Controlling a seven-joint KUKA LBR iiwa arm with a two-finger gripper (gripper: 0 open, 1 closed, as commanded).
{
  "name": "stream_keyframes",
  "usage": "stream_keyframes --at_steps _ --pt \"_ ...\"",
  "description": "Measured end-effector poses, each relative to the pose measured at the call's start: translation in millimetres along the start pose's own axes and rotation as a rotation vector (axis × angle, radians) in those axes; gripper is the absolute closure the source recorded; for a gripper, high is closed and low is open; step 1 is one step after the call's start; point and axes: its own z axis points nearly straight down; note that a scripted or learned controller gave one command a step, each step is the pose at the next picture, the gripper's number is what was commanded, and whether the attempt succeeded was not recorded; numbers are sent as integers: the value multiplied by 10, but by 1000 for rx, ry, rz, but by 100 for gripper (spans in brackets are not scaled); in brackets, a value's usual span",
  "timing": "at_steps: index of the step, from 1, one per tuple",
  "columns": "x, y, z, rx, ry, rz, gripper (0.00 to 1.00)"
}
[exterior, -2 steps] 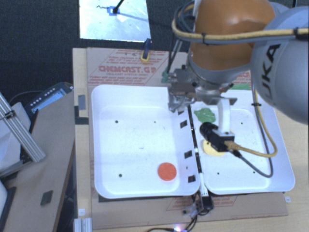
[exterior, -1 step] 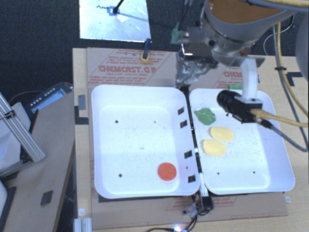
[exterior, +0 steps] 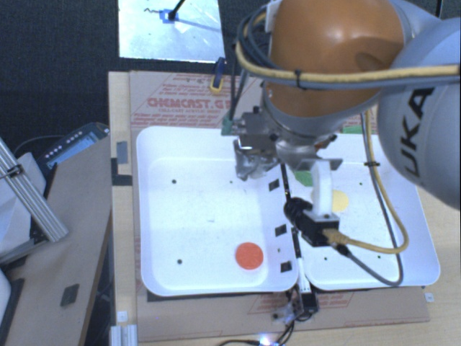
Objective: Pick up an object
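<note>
Orange disc (exterior: 250, 255): lies flat on the floor of the left bin (exterior: 166, 193), close to that bin's near rim and toward its right side.
Disc and pincer: well apart; the disc sits nearer the camera and slightly left of the pincer (exterior: 252, 166), with bare white floor between them.
Yellow object (exterior: 338, 202): rests in the right bin (exterior: 403, 244), partly hidden behind a white and black fitting on the arm.
Green object (exterior: 303, 176): a small patch in the right bin, just beyond the yellow one, mostly covered by the arm.
Pincer: a metal cluster hanging over the far right part of the left bin, beside the divide between bins; I cannot tell how far open it is, and nothing is seen in its grasp.
Arm (exterior: 338, 49): its orange band and grey body loom over the far half of both bins.
Tabletop (exterior: 180, 103): cardboard with red print lies under the bins.
</note>
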Motion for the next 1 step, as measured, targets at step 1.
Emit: stream_keyframes --at_steps 1 --pt "-119 28 -1298 -23 8 1 100"
